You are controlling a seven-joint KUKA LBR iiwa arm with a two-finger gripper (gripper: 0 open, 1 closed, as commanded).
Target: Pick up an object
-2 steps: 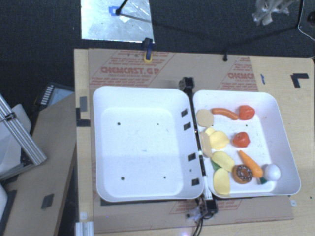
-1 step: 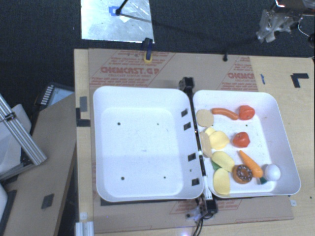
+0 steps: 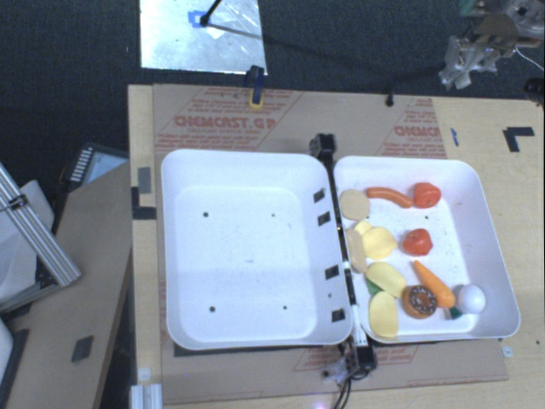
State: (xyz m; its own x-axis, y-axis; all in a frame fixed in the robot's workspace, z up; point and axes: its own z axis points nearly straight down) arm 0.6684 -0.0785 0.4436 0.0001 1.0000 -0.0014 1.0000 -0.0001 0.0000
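Observation:
The right white bin [image 3: 485, 220] holds several toy foods. An orange sausage [image 3: 387, 196] and a red pepper [image 3: 427, 194] lie at its far side, beside a beige round piece [image 3: 354, 204]. A red tomato [image 3: 416, 241] sits mid-bin. Yellow pieces [image 3: 380, 244] run down the bin's left side. At the near end are a carrot [image 3: 433, 285], a brown donut [image 3: 418, 302] and a white ball [image 3: 470, 297]. My gripper [image 3: 464, 58] hangs at the upper right, beyond the bench's far edge and well apart from both bins.
The left white bin [image 3: 247, 245] sits beside the right one, joined by a black divider [image 3: 339, 245]. A shiny metal sheet [image 3: 203, 22] lies on the dark floor at top left. A metal frame [image 3: 34, 237] stands at the left edge.

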